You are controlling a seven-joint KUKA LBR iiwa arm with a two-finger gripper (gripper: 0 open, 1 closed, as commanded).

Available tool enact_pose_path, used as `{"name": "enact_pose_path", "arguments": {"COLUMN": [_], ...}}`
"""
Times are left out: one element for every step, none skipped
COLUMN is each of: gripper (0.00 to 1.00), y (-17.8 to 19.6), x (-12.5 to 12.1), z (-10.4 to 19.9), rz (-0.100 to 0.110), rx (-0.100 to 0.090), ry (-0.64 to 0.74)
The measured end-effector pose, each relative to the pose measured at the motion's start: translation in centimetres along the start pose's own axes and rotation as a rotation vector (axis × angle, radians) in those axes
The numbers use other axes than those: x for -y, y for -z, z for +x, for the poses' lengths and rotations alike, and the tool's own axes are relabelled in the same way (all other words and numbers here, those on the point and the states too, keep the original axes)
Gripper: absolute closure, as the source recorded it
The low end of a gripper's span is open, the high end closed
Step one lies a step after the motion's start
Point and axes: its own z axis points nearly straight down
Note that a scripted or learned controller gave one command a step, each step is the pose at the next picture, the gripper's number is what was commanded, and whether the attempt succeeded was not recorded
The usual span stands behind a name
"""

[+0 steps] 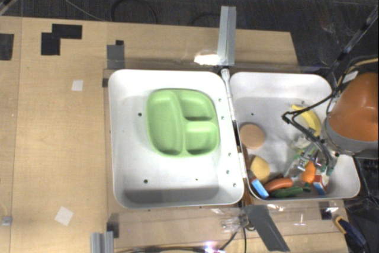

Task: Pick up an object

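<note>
Gripper was down in the right bin over the toy food pile, couldn't tell its grip. Green divided tray sat in the left bin.

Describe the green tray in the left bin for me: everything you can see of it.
The green tray is a pale green sectioned plate with rounded corners; it looks like moulded plastic, matte and unmarked. It has three hollows: one long compartment along its left side and two smaller ones stacked on its right. It lies flat and right side up on the floor of the left white bin, somewhat above the middle, apart from the walls. Nothing lies in it or touches it. The arm's pincer is over the right bin, well away.
</note>
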Motion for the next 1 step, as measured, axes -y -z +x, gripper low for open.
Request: {"name": "enact_pose_path", "arguments": {"gripper": [0.0], "y": [0.03], "x": [-0.63], "z": [0.44], "rz": [0.003], "rx": [0.003], "ry": [0.021]}}
